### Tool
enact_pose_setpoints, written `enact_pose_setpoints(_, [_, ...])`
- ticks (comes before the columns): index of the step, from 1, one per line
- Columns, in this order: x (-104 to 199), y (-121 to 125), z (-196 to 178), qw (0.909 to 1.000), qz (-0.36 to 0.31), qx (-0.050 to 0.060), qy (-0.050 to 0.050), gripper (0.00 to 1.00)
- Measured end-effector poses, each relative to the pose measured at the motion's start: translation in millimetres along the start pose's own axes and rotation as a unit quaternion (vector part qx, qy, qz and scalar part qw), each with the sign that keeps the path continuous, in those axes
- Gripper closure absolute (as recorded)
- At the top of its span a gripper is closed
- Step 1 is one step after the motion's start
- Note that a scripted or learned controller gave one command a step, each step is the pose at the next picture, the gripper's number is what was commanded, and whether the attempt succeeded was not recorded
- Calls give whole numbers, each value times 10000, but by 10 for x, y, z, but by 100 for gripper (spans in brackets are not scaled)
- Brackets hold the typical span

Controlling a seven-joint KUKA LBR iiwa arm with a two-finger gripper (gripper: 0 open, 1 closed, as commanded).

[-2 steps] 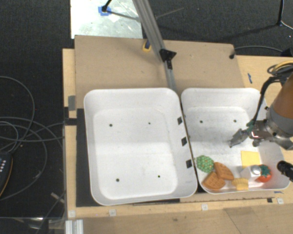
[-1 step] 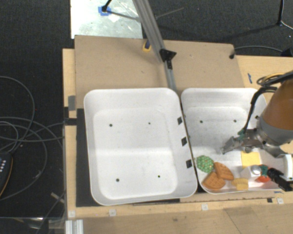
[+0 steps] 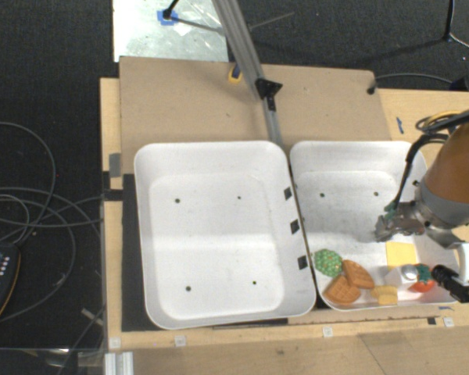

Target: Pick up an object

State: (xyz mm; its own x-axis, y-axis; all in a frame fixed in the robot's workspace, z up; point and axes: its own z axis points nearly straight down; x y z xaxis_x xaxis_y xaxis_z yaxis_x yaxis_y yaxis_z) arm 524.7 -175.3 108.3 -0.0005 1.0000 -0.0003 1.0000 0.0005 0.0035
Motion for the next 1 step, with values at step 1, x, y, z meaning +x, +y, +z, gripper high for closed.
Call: enact_pose_setpoints(1, [-4,116,-582,10000,-25,-20,-11,100])
